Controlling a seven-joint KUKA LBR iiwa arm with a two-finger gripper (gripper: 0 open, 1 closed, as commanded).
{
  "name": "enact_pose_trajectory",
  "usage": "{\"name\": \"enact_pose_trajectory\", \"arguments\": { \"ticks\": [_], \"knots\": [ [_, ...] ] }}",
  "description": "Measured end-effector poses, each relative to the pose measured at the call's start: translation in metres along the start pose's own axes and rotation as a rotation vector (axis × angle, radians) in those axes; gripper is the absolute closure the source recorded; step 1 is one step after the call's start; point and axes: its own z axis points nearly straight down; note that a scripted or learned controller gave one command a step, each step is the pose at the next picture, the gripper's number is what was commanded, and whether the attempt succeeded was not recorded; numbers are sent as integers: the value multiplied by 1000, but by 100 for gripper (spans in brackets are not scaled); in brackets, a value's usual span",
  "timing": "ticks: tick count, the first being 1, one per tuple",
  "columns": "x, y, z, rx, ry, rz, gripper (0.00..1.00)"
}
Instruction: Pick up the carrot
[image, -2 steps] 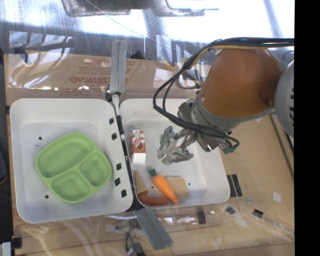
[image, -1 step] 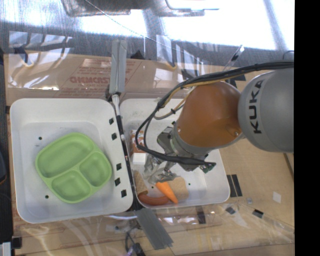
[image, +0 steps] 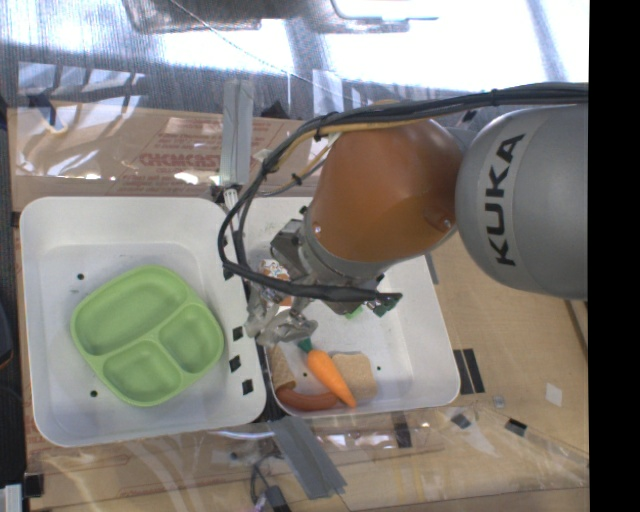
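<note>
**Overhead, the Arm Loomed Above the Right Bin**

Overhead, the grey KUKA arm with its broad orange band reached in from the right and covered much of the right-hand shallow white plastic bin. Beside it, touching along the middle, sat the left-hand shallow white plastic bin, both resting on the pale wooden bench. Inside the left bin lay a light green plastic plate with three compartments, tilted on the bin floor.

Below the orange band the metal tool hung over the near-left part of the right bin; whether it was released or clenched could not be told, since the wrist and black cables hid much of it. Nothing could be seen gripped in it.

Just beneath the tool lay the small orange carrot with a green top, pointing toward the bin's near edge. It rested against a tan bread-like block, with a reddish-brown sausage-shaped piece just beside its tip.
</note>
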Motion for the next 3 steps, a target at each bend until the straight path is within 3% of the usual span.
{"name": "enact_pose_trajectory", "arguments": {
  "ticks": [1,2,3],
  "knots": [
    [39,-44,-120,8,-1,-54,100],
    [94,-86,18,-8,10,133,100],
    [110,-107,142,-14,12,16,100]
  ]
}}
